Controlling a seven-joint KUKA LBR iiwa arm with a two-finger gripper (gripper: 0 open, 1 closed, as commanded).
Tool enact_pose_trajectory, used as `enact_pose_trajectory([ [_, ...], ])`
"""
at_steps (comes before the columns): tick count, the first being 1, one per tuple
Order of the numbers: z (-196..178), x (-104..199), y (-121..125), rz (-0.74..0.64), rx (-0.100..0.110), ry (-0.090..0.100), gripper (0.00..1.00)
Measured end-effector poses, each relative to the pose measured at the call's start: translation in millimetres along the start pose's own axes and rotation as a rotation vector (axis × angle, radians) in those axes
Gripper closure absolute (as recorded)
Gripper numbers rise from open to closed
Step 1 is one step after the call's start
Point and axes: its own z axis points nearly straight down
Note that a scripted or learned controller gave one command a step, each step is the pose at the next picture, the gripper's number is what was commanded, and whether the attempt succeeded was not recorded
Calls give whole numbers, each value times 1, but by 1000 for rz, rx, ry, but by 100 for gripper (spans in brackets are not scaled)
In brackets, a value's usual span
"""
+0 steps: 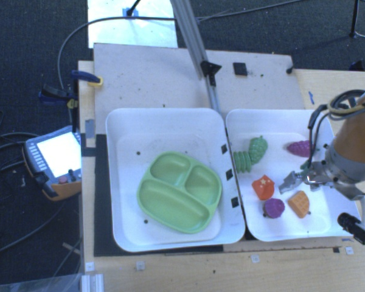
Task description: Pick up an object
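Note:
The right bin [328,224] holds several toy foods. A red-orange pepper [263,187], a purple ball-like piece [274,208] and an orange wedge [299,204] lie near its front. A green ridged toy [250,152] and a purple grape bunch [299,147] lie farther back. My gripper [290,181] reaches in from the right and hovers between the pepper and the orange wedge, just above them. Its metal fingers [285,185] are spread, with nothing between them.
The left bin [128,139] holds a green divided plate [180,191]. A grey pole [191,38] slants across the bench behind the bins. A handheld pendant [55,160] lies on the floor at the left.

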Motion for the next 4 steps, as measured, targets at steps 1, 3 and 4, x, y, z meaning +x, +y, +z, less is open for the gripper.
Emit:
enact_pose_trajectory([
  [1, -13, -1, 1, -1, -5, -2, 100],
  [3, -99, -3, 8, -4, -6, -2, 100],
  [4, -94, 56, 31, -9, -5, 0, 100],
])
